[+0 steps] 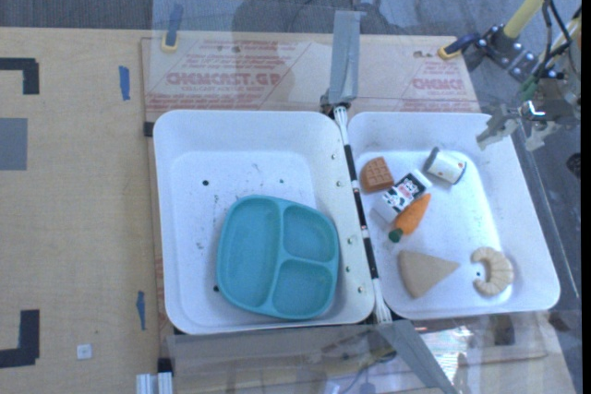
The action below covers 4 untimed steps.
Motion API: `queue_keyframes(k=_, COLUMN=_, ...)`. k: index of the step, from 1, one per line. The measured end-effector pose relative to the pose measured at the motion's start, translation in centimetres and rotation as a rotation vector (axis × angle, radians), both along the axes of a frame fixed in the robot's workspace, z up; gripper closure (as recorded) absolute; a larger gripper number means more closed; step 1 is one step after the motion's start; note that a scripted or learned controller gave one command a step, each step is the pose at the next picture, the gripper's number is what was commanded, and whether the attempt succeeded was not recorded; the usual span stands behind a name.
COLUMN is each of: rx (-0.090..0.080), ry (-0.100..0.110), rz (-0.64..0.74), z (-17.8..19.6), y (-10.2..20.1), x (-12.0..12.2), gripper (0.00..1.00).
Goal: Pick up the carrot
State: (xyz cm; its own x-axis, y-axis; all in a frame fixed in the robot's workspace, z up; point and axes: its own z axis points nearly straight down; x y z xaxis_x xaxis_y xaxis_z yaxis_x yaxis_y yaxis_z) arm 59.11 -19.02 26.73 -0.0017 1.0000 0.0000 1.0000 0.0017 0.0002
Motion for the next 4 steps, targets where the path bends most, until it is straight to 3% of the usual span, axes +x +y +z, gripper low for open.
queue_keyframes(k=1, rx=0.000, ry=0.000, rz=-0.033, z=-15.7, y=1.2, x=2.7, gripper=0.00)
queue_keyframes(k=2, rx=-0.002, ry=-0.009, rz=0.085, z=-17.8, y=9.2, x=-0.3, gripper=0.00)
queue_keyframes(k=3, rx=-0.006, ry=-0.016, rz=0.079, z=-16.7, y=8.7, x=-0.2, gripper=1.00)
queue_keyframes(k=4, rx=-0.001, ry=-0.004, rz=0.444, z=-8.2, y=13.7, x=-1.9, gripper=1.00)
